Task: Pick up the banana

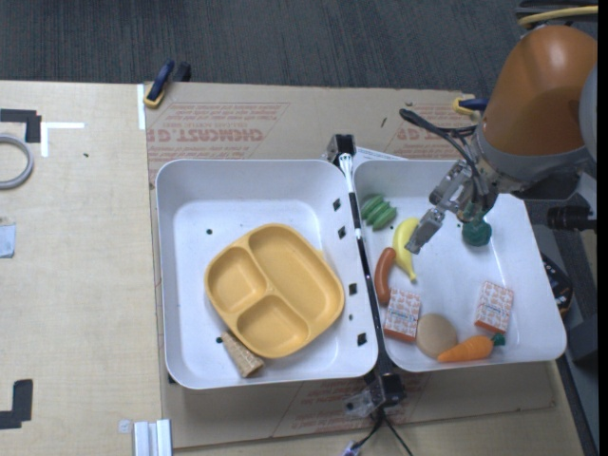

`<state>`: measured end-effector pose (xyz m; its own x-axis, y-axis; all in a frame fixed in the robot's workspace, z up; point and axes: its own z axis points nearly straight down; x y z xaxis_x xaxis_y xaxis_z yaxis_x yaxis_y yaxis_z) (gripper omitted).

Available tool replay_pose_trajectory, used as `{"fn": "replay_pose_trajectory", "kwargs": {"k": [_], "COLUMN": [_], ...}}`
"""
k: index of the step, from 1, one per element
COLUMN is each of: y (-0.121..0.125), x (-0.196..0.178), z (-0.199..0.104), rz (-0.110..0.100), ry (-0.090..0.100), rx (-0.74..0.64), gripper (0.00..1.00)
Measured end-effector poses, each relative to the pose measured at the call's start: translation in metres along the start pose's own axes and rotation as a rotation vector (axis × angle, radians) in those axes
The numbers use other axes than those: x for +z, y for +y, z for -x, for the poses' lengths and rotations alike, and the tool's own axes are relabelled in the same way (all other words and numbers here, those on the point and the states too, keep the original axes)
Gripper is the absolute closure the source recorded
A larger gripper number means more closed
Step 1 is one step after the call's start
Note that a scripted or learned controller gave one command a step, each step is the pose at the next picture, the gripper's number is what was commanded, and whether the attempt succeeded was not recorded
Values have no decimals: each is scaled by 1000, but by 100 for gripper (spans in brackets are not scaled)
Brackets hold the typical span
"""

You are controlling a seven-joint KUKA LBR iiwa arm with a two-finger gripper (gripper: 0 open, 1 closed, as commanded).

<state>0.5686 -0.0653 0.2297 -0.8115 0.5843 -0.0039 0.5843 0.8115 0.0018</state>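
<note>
**Gripper at the banana, right bin**

Nearest the camera, at the front edge of the right bin (543, 283), an orange carrot (467, 350) with a green top is seen lying beside a round tan piece (436, 333). Two small red-and-white cartons are noted just behind: one (402, 313) touching the tan piece's left side, the other (493, 307) just above the carrot. In the left bin (180, 255), a yellow three-compartment plate (275, 290) is seen, tilted diagonally, with a brown wafer-like piece (241, 355) tucked at its front edge.

Further back in the right bin, a red sausage (383, 274) is seen lying along the dividing wall. The banana (406, 248) is found just right of it, lying on the bin floor with its upper end under the gripper. The gripper (424, 233) is positioned at the banana's upper right side, one dark finger resting against or just over the yellow skin. The banana is not seen between the fingers; whether the pincer is released or clenched cannot be told from this view.

Behind the banana, a green ridged vegetable (378, 212) is recorded near the divider. A teal-green round item (476, 232) is seen right of the gripper. Farthest back, the arm's orange band (537, 88) is visible above the bin's right corner.
</note>
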Motion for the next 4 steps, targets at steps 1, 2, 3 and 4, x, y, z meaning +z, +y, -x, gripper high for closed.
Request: {"fn": "replay_pose_trajectory", "kwargs": {"k": [1,2,3,4], "y": [46,40,40,27], "x": [37,37,37,37], "z": [0,-28,-28,-35], "rz": [-1,-1,-1,0], "ry": [2,3,3,2], "rx": [-119,-187,-187,-374], "gripper": [0,0,0,0]}}
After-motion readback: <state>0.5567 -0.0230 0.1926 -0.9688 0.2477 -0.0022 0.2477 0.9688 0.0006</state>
